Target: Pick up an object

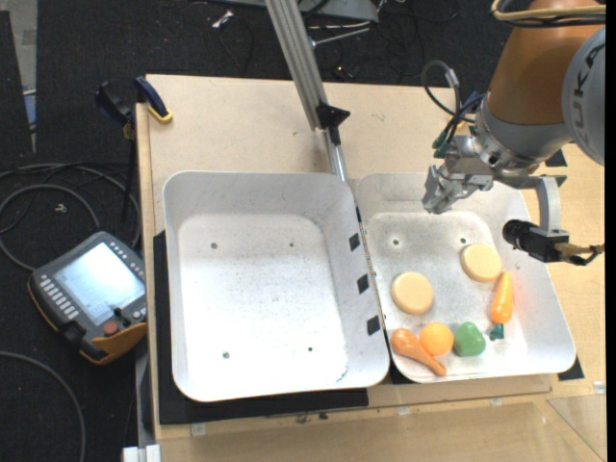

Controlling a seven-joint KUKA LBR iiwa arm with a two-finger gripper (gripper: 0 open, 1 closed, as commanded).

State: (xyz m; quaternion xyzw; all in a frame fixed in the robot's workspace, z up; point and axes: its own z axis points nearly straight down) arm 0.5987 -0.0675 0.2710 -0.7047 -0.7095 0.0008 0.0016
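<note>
My gripper [440, 200] hangs over the far edge of the right bin [549, 330], with nothing visible between its fingers. In that bin lie two pale round discs [413, 293] [480, 262], an orange carrot-like piece [501, 298], a small orange ball [437, 338], a green piece [469, 340] and an orange curved piece [415, 349] near the front rim. All of these sit well in front of the gripper, apart from it.
The left bin [255, 277] lies beside the right one, sharing a raised divider [358, 258]. A grey slanted pole [300, 51] stands behind the bins. A teach pendant [91, 296] and cables lie on the floor at left.
</note>
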